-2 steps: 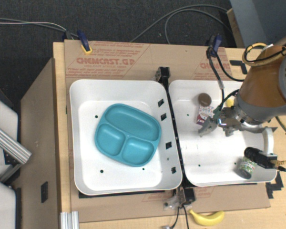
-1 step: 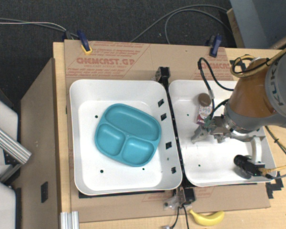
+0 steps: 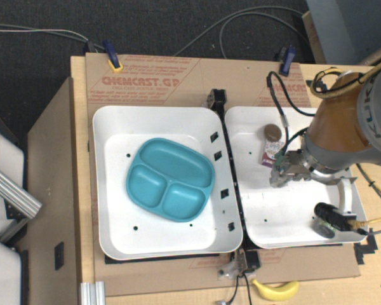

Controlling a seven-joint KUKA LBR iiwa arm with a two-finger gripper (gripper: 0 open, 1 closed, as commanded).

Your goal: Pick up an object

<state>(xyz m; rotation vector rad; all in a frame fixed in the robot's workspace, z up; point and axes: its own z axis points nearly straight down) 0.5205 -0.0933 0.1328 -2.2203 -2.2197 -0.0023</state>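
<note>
A teal divided plate (image 3: 170,179) lies in the middle of the left bin (image 3: 108,234). In the right bin (image 3: 260,230), near its far left part, sit a small round brown object (image 3: 272,132) and, just in front of it, a small pink and white packet (image 3: 270,152). My gripper (image 3: 280,172) is low over the right bin, directly in front of the packet and very close to it. The wrist hides whatever lies beneath it.
A black divider with clips (image 3: 227,170) runs between the two bins. A yellow banana (image 3: 277,290) lies on the bench beyond the near rim of the bins. Cables loop over the bench's far right corner.
</note>
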